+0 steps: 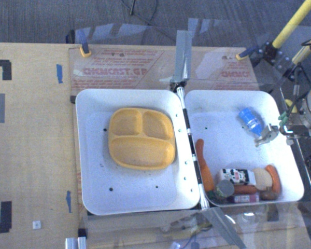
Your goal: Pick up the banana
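My gripper (266, 134) reaches in from the right edge, low over the right bin (217, 108). It sits just below and right of a crumpled blue packet (250, 120), close to it. The view is too small to show whether they touch. The left bin (90, 154) holds a yellow three-compartment plate (142, 138) lying near its middle.
A long orange carrot (203, 165) lies along the right bin's left wall. At that bin's front sit a white carton with a dark label (237, 176), a grey round can (225, 189), a red sausage (246, 190) and a tan and orange piece (268, 178).
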Controlling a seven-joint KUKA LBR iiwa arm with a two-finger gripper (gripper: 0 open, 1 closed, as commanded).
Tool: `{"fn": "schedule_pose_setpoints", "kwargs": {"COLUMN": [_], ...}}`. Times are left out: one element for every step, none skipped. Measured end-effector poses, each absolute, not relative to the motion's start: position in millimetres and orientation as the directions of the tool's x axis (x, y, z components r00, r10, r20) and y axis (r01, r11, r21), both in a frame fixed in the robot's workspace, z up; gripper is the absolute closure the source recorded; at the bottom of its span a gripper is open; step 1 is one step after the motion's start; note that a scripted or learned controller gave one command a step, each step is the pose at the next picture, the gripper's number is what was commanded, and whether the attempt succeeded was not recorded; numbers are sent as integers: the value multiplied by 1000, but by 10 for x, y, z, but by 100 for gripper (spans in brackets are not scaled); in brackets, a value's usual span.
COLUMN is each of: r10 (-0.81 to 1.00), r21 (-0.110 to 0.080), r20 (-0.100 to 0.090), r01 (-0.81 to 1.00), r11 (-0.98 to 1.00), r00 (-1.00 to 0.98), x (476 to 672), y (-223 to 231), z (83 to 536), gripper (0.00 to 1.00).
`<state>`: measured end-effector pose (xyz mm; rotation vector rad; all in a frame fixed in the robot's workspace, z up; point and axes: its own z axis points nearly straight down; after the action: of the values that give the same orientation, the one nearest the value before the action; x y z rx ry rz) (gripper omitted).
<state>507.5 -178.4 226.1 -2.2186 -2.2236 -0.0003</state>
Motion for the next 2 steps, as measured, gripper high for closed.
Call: {"fn": "schedule_pose_setpoints", "kwargs": {"r10": [985, 991], "r21": [1, 2], "r20": [0, -2], "r01": [985, 991], "r11": [170, -133], "r00": [-170, 133], "x": [4887, 5420], "y": [-2196, -2227], "z": [1291, 2755], "gripper": [0, 0]}}
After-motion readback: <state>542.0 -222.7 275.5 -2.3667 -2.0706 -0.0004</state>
